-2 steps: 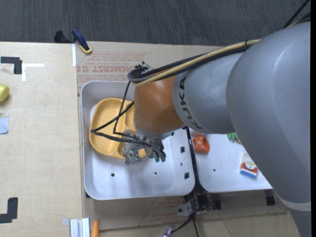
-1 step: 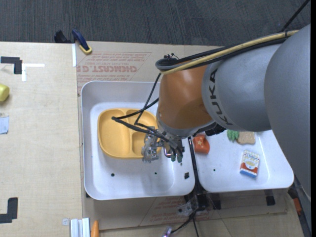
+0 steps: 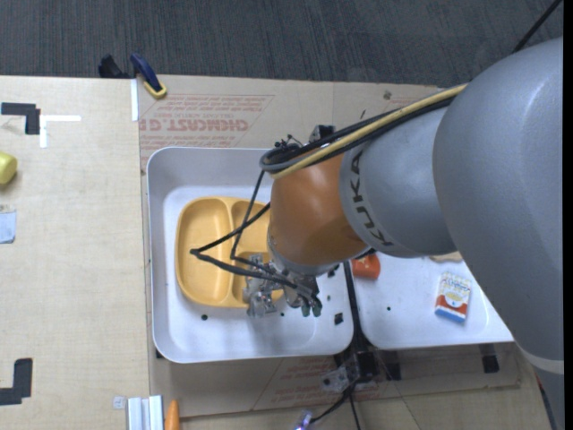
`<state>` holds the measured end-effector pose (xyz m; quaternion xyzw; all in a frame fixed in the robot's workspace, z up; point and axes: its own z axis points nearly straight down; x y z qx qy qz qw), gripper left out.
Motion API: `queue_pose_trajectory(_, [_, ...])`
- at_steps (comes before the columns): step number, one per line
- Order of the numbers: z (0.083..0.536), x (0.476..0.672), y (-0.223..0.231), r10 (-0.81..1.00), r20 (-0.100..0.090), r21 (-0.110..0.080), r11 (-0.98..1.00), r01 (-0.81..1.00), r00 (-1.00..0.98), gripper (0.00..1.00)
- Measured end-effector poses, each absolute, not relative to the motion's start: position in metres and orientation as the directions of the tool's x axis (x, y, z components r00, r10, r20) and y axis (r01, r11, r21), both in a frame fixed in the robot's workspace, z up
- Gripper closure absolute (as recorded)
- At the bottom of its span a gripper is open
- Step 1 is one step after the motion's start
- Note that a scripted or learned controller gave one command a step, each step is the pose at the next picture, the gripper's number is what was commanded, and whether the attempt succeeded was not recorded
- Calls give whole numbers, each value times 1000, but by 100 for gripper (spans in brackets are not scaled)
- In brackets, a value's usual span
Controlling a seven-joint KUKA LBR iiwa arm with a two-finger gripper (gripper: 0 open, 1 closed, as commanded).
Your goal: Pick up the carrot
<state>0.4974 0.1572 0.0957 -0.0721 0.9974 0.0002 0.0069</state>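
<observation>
Camera view, looking down on the bench. You see the grey KUKA arm (image 3: 466,177) entering from the right, its orange band (image 3: 309,213) hanging over the left white bin (image 3: 166,321). Below the band, the gripper (image 3: 282,298) sits low over the near edge of a yellow divided tray (image 3: 201,249), which lies in the left bin. The gripper is a cluster of metal parts and cables, and you cannot tell whether it is open or closed, nor whether anything sits in it. The carrot (image 3: 365,265) appears as an orange-red patch in the right white bin (image 3: 412,325), just beside the wall shared by the two bins. The arm hides most of it, so you cannot read its full outline. It lies apart from the gripper, on the other side of that wall. A small red, white and blue box (image 3: 454,296) rests further right in the same bin. A yellow object (image 3: 5,168) lies at the far left edge of the bench.
</observation>
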Motion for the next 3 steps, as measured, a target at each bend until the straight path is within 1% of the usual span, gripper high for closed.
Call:
queue_pose_trajectory(1, [94,527,142,-13,3,3,1000,-13,-1000,100])
queue_pose_trajectory(2, [211,492,156,384,0,-2,923,384,-923,100])
queue_pose_trajectory(3, [153,585,147,281,2,-2,960,281,-960,100])
